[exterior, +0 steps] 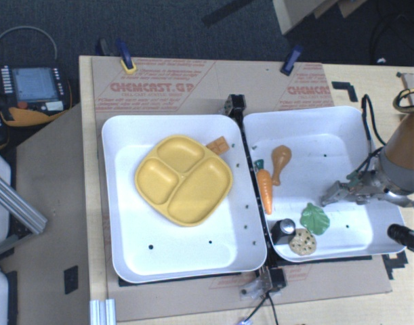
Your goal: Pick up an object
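Gripper (326, 196) sat low in the right bin (328, 124), fingers spread, nothing between them — the green leafy toy (315, 219) lay just beside it. Carrot (264, 189), drumstick (280, 161) and cookie (302, 242) nearby. Yellow divided plate (183, 179) in the left bin (125, 202).

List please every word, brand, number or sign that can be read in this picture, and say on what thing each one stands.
"CHEMCAST. G P": red print on the brown board under the bins, behind the left bin.
"CHEMCAST": the same red print, partly cut off, on the board behind the right bin.
Smaller red lines beneath both prints: too blurred to read.
Screen of the handheld pendant at far left: too small to read.
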Robot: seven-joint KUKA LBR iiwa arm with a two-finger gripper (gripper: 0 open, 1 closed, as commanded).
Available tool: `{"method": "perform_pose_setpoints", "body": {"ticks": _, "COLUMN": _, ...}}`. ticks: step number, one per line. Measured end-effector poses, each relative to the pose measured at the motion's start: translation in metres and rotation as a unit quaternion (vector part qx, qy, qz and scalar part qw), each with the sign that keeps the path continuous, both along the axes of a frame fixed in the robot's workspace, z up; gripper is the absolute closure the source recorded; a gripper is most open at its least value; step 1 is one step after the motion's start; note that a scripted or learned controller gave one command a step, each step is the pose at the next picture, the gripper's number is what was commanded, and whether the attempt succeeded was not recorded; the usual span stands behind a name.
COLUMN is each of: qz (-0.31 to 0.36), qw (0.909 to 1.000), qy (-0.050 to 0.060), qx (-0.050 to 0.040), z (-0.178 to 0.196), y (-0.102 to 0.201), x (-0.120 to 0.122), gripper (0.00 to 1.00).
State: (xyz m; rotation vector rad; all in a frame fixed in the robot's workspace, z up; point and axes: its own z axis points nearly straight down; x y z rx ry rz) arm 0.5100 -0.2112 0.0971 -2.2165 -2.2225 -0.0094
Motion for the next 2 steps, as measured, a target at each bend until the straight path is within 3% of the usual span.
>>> {"method": "perform_pose_setpoints", "body": {"ticks": 1, "qz": 0.0, "qw": 1.0, "qy": -0.006, "qx": -0.0028, "z": 0.013, "y": -0.001, "x": 0.003, "gripper": 1.0}}
{"method": "perform_pose_setpoints", "body": {"ticks": 2, "qz": -0.001, "qw": 1.0, "qy": -0.001, "qx": -0.0046, "z": 0.073, "y": -0.002, "x": -0.004, "gripper": 1.0}}
